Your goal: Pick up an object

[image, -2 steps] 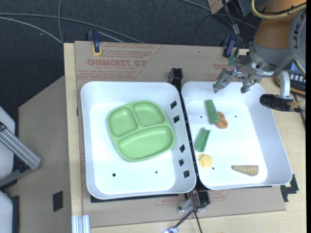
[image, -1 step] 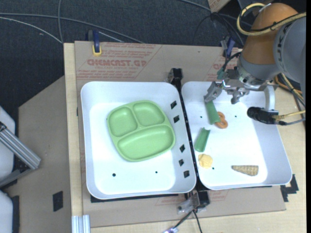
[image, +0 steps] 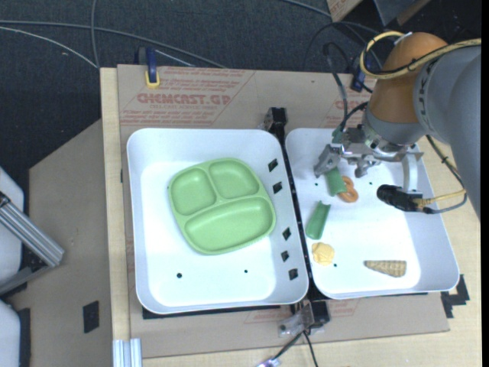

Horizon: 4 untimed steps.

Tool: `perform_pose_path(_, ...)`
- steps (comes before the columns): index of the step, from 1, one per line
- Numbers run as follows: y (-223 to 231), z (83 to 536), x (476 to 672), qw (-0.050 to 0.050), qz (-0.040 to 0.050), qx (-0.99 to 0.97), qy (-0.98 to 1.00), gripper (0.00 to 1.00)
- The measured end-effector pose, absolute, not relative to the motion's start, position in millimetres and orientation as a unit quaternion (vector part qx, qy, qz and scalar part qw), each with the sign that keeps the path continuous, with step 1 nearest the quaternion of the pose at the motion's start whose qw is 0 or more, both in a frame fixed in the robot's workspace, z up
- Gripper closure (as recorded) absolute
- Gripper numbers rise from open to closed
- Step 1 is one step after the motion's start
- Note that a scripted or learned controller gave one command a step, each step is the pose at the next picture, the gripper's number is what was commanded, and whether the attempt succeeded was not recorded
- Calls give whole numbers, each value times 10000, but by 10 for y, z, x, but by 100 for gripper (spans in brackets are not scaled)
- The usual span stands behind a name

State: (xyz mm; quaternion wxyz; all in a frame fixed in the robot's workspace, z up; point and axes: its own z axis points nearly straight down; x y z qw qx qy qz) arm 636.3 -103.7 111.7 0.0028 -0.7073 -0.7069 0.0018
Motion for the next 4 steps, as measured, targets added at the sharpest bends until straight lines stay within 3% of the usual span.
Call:
perform_pose_path(1,-1035,846,6367,4,7,-7070,-7072,0)
perform_pose_path(2,-1029,969,6376,-1,-9,-7072,-7070,100)
perform_pose_path(4,-1086,2189,6390,-26,-18,-7070,-7072,100)
